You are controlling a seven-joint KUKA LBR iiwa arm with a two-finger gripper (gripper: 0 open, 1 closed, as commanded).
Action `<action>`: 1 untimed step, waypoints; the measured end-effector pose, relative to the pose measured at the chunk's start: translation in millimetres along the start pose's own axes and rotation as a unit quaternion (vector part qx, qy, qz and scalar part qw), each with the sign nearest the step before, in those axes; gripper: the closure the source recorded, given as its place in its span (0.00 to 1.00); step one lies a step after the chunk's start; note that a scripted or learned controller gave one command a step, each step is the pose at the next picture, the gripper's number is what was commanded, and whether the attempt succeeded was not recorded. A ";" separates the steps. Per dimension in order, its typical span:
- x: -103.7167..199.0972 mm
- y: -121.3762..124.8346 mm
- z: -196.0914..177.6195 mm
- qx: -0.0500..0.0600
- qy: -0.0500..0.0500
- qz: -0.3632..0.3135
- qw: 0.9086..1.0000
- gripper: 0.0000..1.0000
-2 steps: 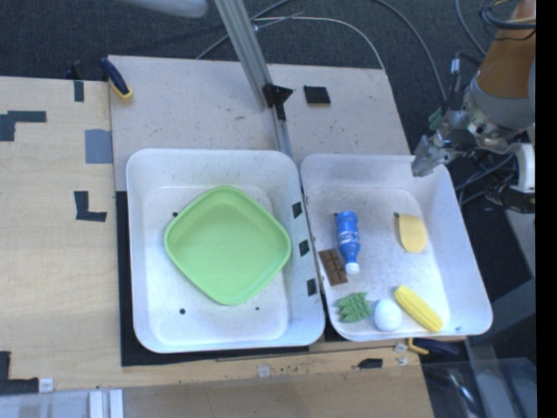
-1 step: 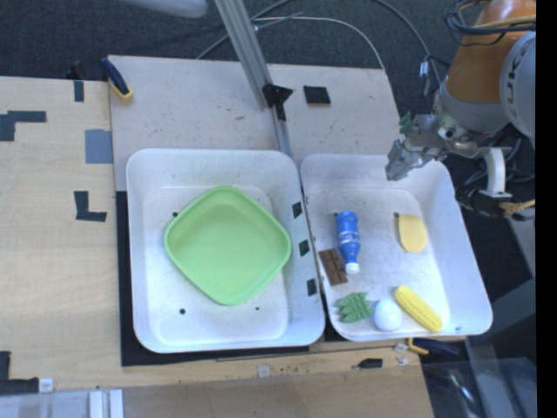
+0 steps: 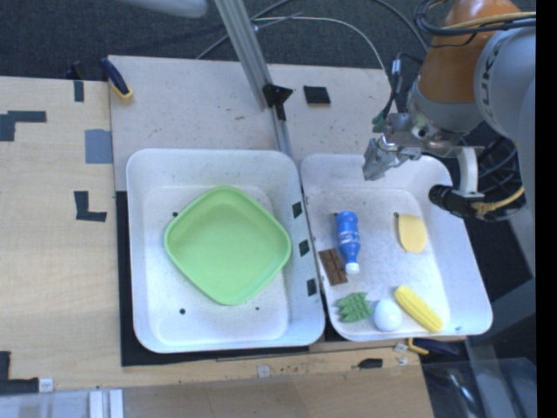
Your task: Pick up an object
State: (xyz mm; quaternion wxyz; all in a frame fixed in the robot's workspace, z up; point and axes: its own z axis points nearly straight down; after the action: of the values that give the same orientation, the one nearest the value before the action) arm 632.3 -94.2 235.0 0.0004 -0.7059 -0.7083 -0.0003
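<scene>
A small blue bottle [image 3: 347, 238] with a white cap lay flat in the right bin [image 3: 461, 273], near that bin's left wall, its cap pointing toward the near edge. Just left of the cap sat a small brown block [image 3: 332, 266], and below it a green leafy toy [image 3: 354, 306] rested against a white ball [image 3: 387, 315]. A yellow corn cob [image 3: 419, 308] lay slantwise beside the ball, close to the near right corner. A pale yellow oval piece [image 3: 412, 232] lay further right, well apart from the bottle, with bare white floor between them.

The gripper [image 3: 376, 163] hovered over the far left part of the right bin, above the bottle and apart from every object; whether its fingers stood open or closed could not be made out, and nothing was visible between them. The grey arm [image 3: 487, 68] with its orange band reached in from the right.

The left bin [image 3: 144, 233] held a light green square plate [image 3: 228, 244], turned cornerwise and covering most of its floor. The two bins touched along their inner walls. They sat on a pale speckled board [image 3: 191, 103], which lay on a wooden bench [image 3: 52, 207] marked with dark tape squares. A metal pole [image 3: 252, 55] crossed the board at a slant toward the bins' far edge.
</scene>
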 end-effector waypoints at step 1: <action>50.9 -3.1 -0.6 0.000 0.000 -0.001 1.000 1.00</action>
State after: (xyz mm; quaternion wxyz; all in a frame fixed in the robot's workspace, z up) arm 629.1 -43.3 235.7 0.0005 -0.7055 -0.7087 -0.0003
